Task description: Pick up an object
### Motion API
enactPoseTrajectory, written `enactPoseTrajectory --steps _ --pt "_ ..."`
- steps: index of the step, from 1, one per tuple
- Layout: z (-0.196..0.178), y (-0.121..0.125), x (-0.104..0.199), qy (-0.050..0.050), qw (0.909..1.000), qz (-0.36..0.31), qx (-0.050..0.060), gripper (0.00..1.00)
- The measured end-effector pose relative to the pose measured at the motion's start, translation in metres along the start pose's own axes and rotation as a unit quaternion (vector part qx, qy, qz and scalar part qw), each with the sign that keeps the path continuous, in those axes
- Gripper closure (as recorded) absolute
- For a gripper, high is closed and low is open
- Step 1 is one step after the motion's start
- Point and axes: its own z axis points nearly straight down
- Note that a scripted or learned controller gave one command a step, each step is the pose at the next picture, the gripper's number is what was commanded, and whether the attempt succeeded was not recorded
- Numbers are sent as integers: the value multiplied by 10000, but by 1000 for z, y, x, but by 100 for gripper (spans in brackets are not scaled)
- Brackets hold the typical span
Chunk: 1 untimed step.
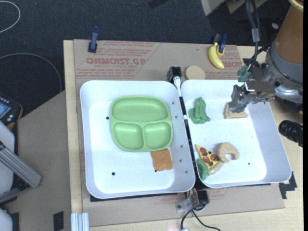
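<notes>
My gripper [237,105] hangs over the far part of the right bin [260,143], right above a tan, flat bread-like piece [234,113]. Its fingers reach down to the piece's top, but the wrist blocks the tips. A green leafy toy [198,110] lies to the left in the same bin. Near the bin's front lie a pizza slice [206,159] and a pale croissant [228,151]. In the left bin [96,143] sit a green divided plate [142,122] and an orange cracker-like piece [163,160].
A yellow banana [216,56] and a tan round disc [195,72] lie on the cardboard behind the bins. A blue clip [93,40] sits at the back left. The arm's body fills the upper right.
</notes>
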Motion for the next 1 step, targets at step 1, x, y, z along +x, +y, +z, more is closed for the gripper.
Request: enactPoseTrajectory --steps 1 --pt "14 -4 -5 4 10000 -18 -7 100"
